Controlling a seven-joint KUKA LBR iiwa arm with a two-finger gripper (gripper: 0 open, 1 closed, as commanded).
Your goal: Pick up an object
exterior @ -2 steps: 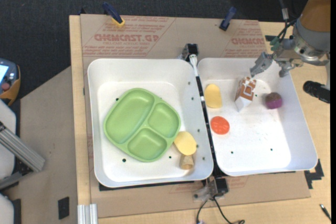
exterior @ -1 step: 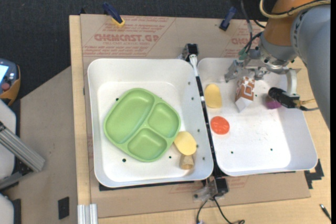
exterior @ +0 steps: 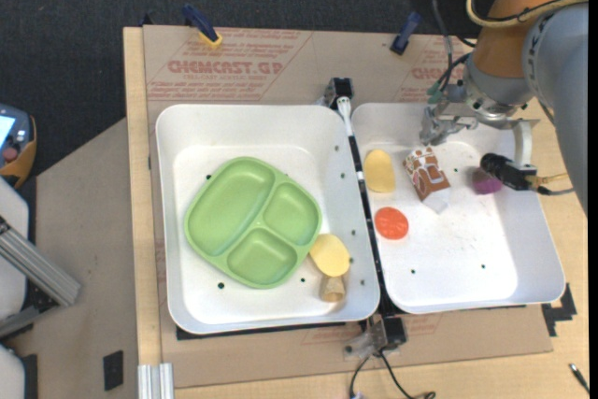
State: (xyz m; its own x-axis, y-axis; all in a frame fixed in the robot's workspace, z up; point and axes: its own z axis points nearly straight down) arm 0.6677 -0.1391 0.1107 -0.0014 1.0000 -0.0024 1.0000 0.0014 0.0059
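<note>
Nearest the camera, the left bin [exterior: 177, 294] carries a yellow, mushroom-shaped toy [exterior: 330, 263] at its near right corner, just beside the near right edge of a green divided plate [exterior: 252, 221]; the plate lies flat in the middle of that bin, with three compartments facing up.

The right bin [exterior: 486, 280] sits alongside, its left wall touching the left bin's right wall; its near half is bare white floor with a few dark specks. Further in, an orange disc [exterior: 391, 223] lies near the left wall; beyond it, a yellow rounded piece [exterior: 378, 171] lies close to the same wall. To the right of the yellow piece, a brown-and-white block [exterior: 427, 174] lies tilted on the floor, apart from both. At the right side of this bin, a purple object [exterior: 487, 183] lies partly under a black part of the arm assembly.

The gripper [exterior: 441, 128] hangs just beyond the brown-and-white block, over the far part of the right bin; the fingers point down; whether they are spread or pressed together cannot be told; nothing is visible between them. The grey arm [exterior: 551, 42] with its orange band enters from the far right.

Both bins rest on a cardboard sheet [exterior: 234, 61], held by blue clamps [exterior: 202, 25] at its far edge.
</note>
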